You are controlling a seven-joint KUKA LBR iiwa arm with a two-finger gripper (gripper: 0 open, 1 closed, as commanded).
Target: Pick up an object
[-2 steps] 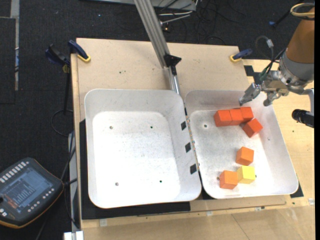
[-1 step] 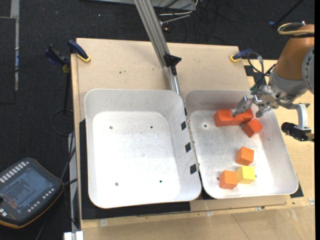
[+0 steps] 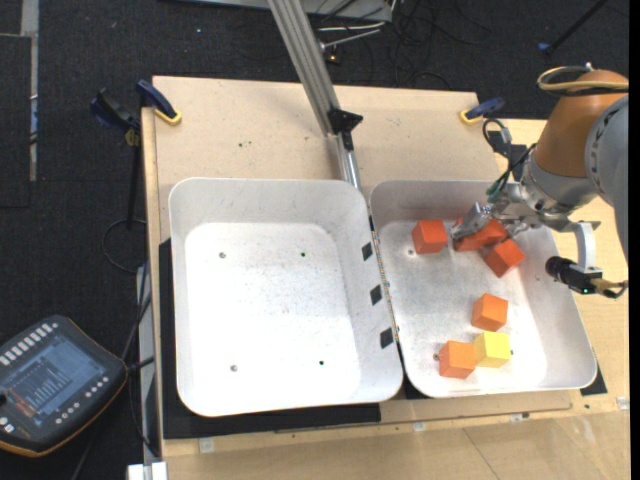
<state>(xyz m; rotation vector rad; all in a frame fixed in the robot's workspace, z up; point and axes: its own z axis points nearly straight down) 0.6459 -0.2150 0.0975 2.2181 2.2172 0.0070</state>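
Nearest you, an orange block (image 3: pixel 457 359) and a yellow block (image 3: pixel 494 349) touch at the right bin's (image 3: pixel 560 368) front; another orange block (image 3: pixel 490 311) sits just behind; the gripper (image 3: pixel 478 230) is low over the reddish blocks (image 3: pixel 497 248) at the back, an orange cube (image 3: pixel 431 236) beside it; you cannot tell how the jaws stand.

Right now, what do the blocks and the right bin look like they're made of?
Orange blocks and the yellow block: probably foam or painted wood; matte faces, no glare, slightly soft edges. Right bin: likely moulded plastic; smooth white, rounded rim, speckled with dark marks.
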